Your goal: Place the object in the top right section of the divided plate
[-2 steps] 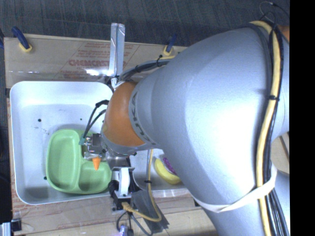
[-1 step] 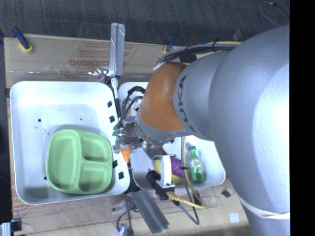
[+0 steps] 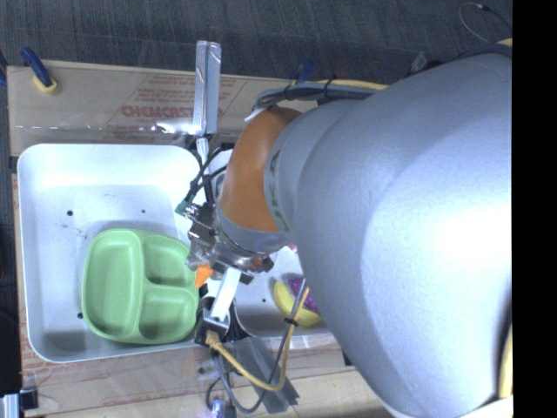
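The hold of the gripper [image 3: 202, 264] cannot be told, and so close to the rim of the plate [image 3: 130, 286] anything released may be spilled outside.

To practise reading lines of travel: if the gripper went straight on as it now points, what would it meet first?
Probably the right rim of the green divided plate: the gripper points down just beside it, by the wall of the left bin. Depth is unclear.
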Controlling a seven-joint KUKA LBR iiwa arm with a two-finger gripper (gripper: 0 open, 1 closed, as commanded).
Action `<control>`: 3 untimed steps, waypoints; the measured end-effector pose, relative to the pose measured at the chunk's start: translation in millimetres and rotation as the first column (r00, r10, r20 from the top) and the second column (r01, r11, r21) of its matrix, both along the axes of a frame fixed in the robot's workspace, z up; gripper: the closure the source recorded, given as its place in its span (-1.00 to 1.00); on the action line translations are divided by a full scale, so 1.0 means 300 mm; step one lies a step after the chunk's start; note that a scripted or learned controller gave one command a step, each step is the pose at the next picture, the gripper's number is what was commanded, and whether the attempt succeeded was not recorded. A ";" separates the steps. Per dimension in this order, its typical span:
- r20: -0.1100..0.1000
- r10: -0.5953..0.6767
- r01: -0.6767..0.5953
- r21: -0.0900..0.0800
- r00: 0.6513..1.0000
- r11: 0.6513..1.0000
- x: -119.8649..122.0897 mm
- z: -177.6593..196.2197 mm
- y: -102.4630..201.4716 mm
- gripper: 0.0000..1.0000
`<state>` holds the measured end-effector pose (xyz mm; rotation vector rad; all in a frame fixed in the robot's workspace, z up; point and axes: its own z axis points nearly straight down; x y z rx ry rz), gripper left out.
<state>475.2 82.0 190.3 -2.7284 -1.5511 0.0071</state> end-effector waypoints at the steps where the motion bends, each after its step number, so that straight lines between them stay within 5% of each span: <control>1: 0.034 0.107 -0.107 0.001 0.994 0.994 0.032 -0.288 0.103 1.00; 2: 0.039 0.108 -0.108 0.002 0.993 0.994 0.040 -0.288 0.108 -1.00; 3: 0.000 -0.286 0.286 0.000 0.958 0.958 0.246 0.002 -0.094 -1.00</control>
